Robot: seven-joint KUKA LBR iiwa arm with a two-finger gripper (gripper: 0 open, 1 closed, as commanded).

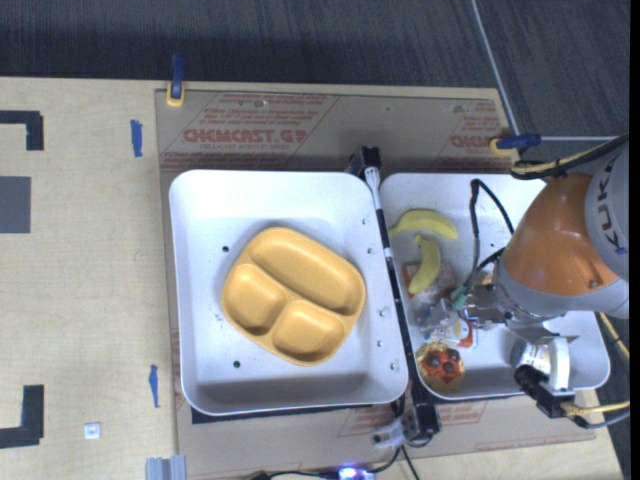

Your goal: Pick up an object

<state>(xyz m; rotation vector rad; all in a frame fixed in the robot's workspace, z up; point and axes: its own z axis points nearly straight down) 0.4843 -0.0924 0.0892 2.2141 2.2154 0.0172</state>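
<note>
The right bin [590, 368] holds a yellow banana [425, 225] at its back left. A second yellow-green banana-shaped piece [427, 266] lies just in front of it. An orange-red round object [441, 364] sits at the front left corner. My gripper [462, 306] is low in this bin, left of the arm's orange band [560, 253]. It sits among small grey and coloured items [432, 313] between the banana pieces and the orange-red object. The arm's body hides much of it.
The left bin [200, 208] holds a large yellow three-compartment tray [292, 293]. A black divider bar [385, 258] runs between the bins. Cables [485, 213] loop over the right bin's back. Cardboard [260, 128] lies under both bins.
</note>
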